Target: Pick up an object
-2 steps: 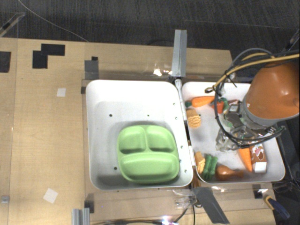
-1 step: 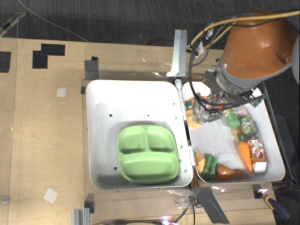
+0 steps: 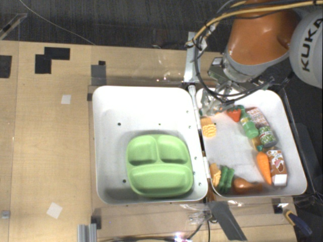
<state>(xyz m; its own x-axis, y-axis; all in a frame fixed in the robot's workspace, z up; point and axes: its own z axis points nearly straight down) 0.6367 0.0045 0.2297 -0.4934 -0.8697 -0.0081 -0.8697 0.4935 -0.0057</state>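
The pincer [image 3: 211, 104] hangs low at the back left corner of the right bin [image 3: 295, 135]; whether it is apart or together I cannot tell; toy foods, including a carrot [image 3: 263, 167], lie untouched in the bin; nothing looks lifted, so the pick seems still ahead.

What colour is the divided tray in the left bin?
The tray is light green, seen clearly in the camera view from above.

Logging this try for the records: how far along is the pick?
Done: the end effector is down at the right bin's far left corner, near the corn cob. In hand: nothing visible. Left: gripping and lifting a toy; the green tray sits in the left bin.
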